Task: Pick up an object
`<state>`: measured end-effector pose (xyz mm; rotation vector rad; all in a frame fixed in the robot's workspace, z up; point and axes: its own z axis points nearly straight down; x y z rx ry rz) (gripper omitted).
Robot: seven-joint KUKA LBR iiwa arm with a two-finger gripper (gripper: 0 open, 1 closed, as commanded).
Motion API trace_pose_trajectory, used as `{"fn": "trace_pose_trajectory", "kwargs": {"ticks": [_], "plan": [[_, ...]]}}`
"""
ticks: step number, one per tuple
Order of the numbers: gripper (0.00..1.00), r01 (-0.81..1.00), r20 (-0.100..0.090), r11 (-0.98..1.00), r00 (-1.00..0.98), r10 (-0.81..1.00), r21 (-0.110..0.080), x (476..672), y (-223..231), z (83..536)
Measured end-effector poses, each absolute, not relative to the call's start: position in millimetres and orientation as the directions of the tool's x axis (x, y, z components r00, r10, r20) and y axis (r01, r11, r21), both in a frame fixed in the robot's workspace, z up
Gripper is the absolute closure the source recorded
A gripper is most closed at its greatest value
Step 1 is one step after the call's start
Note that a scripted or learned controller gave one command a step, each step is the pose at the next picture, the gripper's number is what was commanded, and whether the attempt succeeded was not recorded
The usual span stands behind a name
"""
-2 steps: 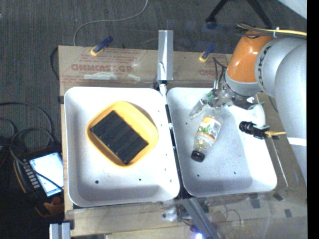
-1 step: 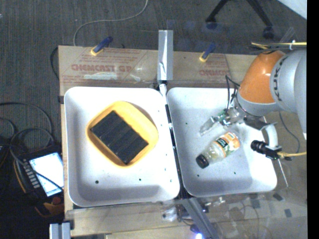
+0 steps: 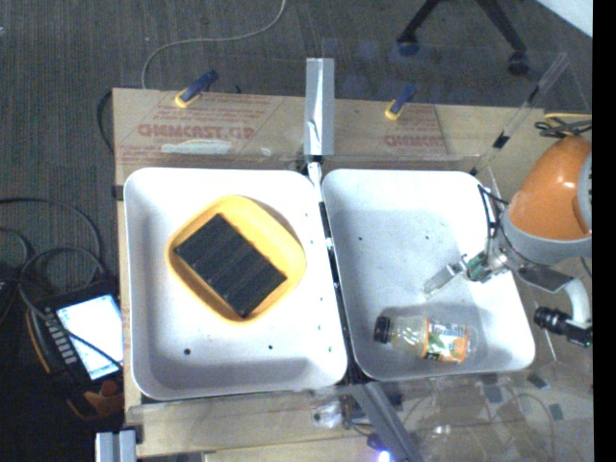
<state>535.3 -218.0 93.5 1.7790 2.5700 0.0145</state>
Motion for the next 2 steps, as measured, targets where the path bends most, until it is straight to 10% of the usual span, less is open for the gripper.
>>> {"fn": "trace_pose_trajectory", "kwargs": {"ticks": [1, 2], "plan": [[0.0, 0.859, 0.002, 0.512, -0.512, 0.859, 0.0, 484.0, -101.2, 136.8], [0.0, 0.955, 0.0, 0.295, -0.295, 0.955, 0.0, 507.9, -157.1, 131.8]]}}
